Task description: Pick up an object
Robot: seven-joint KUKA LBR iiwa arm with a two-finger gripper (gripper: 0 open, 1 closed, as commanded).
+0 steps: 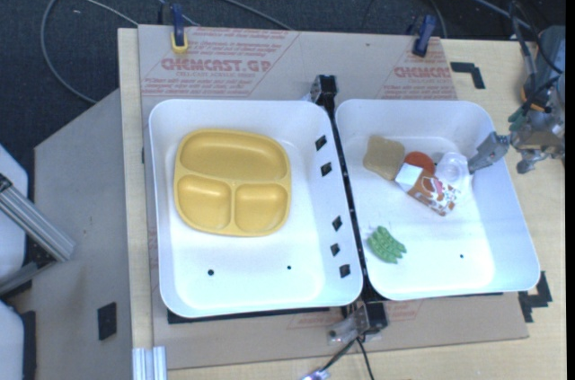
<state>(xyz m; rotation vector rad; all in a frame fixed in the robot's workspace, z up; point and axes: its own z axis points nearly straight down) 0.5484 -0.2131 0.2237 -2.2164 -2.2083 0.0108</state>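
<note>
Here, just inside the right edge of the right bin (503, 236): the tool (490, 152), reaching in from the arm (542, 128) behind it. Open or closed, cannot tell. Nothing seen held.

Immediately left of the tool, nearly touching: a clear crumpled wrapper (453, 164). Pressed against that, a little further left and slightly nearer the camera: a red and white packet (429, 187). Beyond the packet, further left again and touching it: a tan block (384, 155). Well apart from the tool, left and toward the near rim: a green leafy piece (387, 244), alone, close to the divider between the bins.

Bare white floor below and to the near side of the tool, running along the right wall to the near corner; more bare floor around the green piece.

Far left of the tool, across the divider: the left bin (260, 272), with a yellow divided plate (234, 182) in its far half and bare floor near its front rim. Under both bins: the counter (225, 68).
</note>
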